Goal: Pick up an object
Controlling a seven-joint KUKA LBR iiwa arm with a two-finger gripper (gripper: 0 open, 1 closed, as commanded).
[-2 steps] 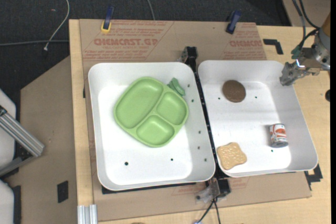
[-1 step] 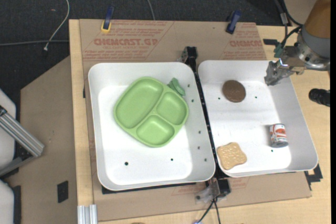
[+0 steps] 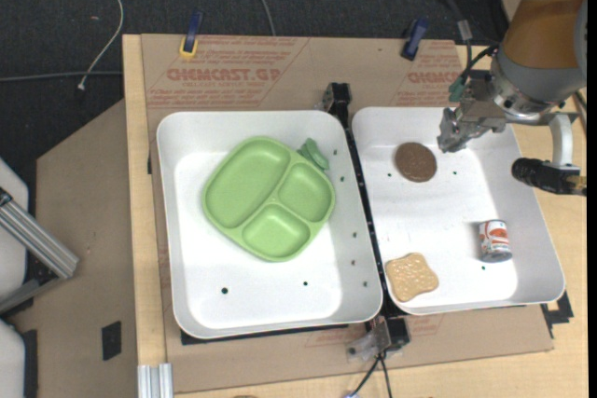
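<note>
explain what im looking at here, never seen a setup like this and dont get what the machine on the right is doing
This is one camera fixed above a bench, looking down at a slant. The grey and orange machine at the right is a robot arm; its gripper is the tool it uses to pick things up. It hangs over the far part of the right bin, close to a brown round cookie. Nothing can be seen held in it. That bin also holds a small can lying on its side and a tan cracker near the front edge. The left bin holds a green divided plate with a small green item at its far edge.
</note>
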